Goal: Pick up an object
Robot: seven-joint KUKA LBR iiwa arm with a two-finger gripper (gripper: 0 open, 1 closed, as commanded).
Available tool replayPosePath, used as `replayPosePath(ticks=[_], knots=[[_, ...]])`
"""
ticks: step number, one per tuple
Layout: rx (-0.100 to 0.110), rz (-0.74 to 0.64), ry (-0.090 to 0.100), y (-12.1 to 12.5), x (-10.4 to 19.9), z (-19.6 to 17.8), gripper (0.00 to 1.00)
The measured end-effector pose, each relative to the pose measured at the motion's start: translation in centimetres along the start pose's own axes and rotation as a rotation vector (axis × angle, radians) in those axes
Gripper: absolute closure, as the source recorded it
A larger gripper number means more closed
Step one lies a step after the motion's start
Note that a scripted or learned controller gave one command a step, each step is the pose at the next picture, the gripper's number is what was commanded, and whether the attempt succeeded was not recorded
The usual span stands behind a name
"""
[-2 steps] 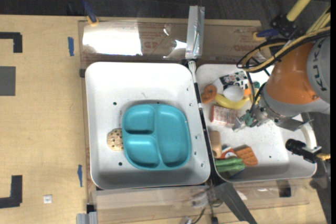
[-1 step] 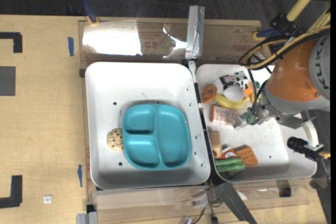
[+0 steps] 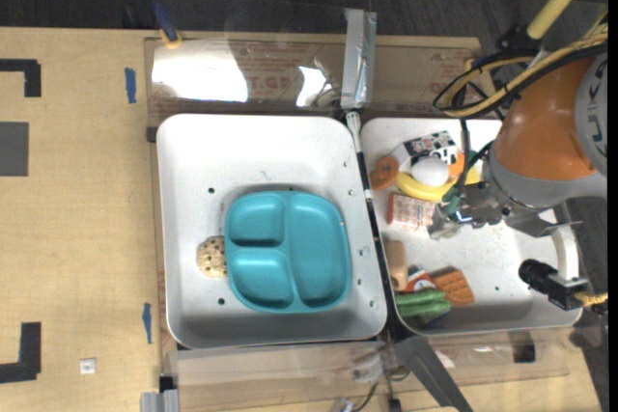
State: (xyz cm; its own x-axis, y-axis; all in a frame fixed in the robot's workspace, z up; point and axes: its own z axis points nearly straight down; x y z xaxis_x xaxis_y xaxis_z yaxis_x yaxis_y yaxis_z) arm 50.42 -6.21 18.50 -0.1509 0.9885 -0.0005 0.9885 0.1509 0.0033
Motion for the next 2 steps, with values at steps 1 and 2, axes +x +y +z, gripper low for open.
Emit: replayPosePath(ticks=[1, 2], knots=[[-0.002, 0.018, -0.001, 3.5, -0.4, -4.9, 1.0], [0.005, -0.356, 0.003, -0.9, 3.4, 0.2, 1.0]])
